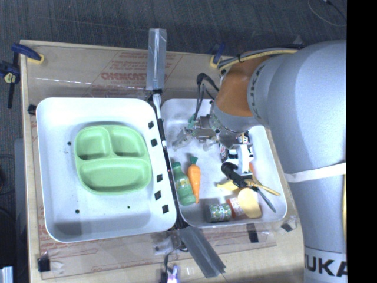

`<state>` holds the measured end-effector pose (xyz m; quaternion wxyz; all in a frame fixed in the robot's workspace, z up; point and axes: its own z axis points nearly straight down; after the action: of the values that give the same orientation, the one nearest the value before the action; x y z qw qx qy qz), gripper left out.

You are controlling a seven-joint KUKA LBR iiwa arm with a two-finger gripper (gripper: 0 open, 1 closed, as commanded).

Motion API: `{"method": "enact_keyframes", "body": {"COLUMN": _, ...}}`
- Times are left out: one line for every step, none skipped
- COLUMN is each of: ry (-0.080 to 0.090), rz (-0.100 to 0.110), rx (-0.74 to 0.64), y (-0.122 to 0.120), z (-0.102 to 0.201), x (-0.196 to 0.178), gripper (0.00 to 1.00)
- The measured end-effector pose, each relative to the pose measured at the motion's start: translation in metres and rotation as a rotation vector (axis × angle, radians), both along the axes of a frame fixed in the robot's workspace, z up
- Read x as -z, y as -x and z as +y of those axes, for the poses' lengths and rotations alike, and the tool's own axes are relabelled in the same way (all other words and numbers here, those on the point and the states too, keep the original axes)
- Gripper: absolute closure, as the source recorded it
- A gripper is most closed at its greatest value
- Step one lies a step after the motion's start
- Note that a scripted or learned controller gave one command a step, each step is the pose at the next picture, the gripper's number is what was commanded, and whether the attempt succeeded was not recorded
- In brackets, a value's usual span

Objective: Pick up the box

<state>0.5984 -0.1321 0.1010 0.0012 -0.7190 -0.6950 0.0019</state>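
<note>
Box (240, 156) lies in right bin (272, 158), not lifted; tool (197, 130) hovers beside it, finger state indiscernible; grasp pending.

The thick, smooth, light-grey cylindrical robot arm (306, 117) carries an orange band (234, 93) above its wrist, black cables (203, 84) beside it, and dark "KUKA" lettering (325, 267) low down.
</note>
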Motion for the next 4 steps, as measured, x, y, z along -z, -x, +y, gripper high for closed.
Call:
{"method": "enact_keyframes", "body": {"ry": 0.000, "rz": 0.001, "rx": -0.004, "y": 0.000, "z": 0.001, "x": -0.010, "gripper": 1.00}}
{"method": "enact_keyframes", "body": {"ry": 0.001, "rz": 0.001, "rx": -0.005, "y": 0.000, "z": 0.001, "x": -0.010, "gripper": 0.00}}
{"method": "enact_keyframes", "body": {"ry": -0.001, "rz": 0.000, "rx": 0.056, "y": 0.015, "z": 0.002, "x": 0.009, "gripper": 0.00}}
{"method": "enact_keyframes", "body": {"ry": -0.002, "rz": 0.003, "rx": 0.052, "y": 0.015, "z": 0.002, "x": 0.000, "gripper": 1.00}}
